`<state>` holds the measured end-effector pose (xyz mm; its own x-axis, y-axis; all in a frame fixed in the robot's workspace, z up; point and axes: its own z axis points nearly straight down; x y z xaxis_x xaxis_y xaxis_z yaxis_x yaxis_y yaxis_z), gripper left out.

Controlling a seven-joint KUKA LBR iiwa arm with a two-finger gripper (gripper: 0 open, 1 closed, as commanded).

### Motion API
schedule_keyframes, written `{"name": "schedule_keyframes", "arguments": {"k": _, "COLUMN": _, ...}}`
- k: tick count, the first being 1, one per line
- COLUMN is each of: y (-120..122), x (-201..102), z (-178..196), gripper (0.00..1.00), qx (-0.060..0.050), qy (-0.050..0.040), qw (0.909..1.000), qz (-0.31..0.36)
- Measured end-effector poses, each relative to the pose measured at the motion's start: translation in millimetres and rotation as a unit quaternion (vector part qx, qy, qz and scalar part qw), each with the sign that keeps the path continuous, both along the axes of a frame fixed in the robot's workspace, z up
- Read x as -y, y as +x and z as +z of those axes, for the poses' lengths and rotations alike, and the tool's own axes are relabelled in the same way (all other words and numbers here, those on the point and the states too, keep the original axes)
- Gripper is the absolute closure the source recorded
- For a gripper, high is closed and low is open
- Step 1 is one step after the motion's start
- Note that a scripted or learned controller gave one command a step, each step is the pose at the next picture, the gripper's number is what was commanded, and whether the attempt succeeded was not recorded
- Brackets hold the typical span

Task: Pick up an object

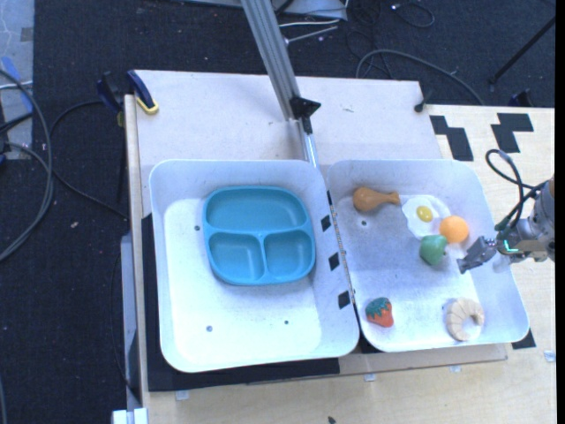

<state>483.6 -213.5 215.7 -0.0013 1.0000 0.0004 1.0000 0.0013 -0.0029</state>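
Nothing is lifted yet: my end effector (474, 256) hovers just right of the green toy (433, 250) in the right bin (388, 237), and I cannot tell its state.

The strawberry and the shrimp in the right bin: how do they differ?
The strawberry is red with a green top; the shrimp is pale cream. The strawberry looks smaller and compact; the shrimp is curled. Both lie near the right bin's front edge, apart from the gripper.
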Motion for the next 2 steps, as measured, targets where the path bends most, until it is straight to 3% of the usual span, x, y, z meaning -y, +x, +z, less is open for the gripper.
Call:
{"name": "schedule_keyframes", "arguments": {"k": 1, "y": 0.7, "x": 0.1, "z": 0.9, "gripper": 0.0, "qx": 0.001, "qy": -0.0004, "qw": 1.0, "qz": 0.0}}
{"name": "schedule_keyframes", "arguments": {"k": 2, "y": 8.2, "x": -7.7, "z": -53.9, "gripper": 0.0, "qx": 0.0, "qy": 0.0006, "qw": 1.0, "qz": 0.0}}
